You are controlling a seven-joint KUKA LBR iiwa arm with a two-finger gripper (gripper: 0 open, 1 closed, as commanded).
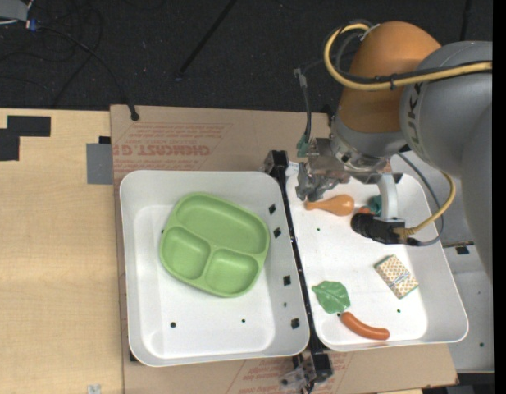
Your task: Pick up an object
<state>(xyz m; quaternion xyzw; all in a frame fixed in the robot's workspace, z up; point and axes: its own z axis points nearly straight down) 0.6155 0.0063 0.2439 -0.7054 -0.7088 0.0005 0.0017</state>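
Note:
My gripper (312, 190) hangs low over the far left corner of the right bin (449, 302), close to the divider between the bins. Just to its right lies a small orange pear-shaped toy (335, 205), its narrow end pointing toward the gripper; I cannot tell whether they touch. A green leaf-shaped toy (330, 295) and an orange-red sausage (365, 327) lie near the bin's front edge. A small patterned box (397, 276) rests toward the right side.
The left bin (146, 318) holds a green divided plate (214, 243), tilted slightly. The grey arm with its orange band (392, 64) rises over the back of the right bin. Brown cardboard (195, 138) lies behind the bins.

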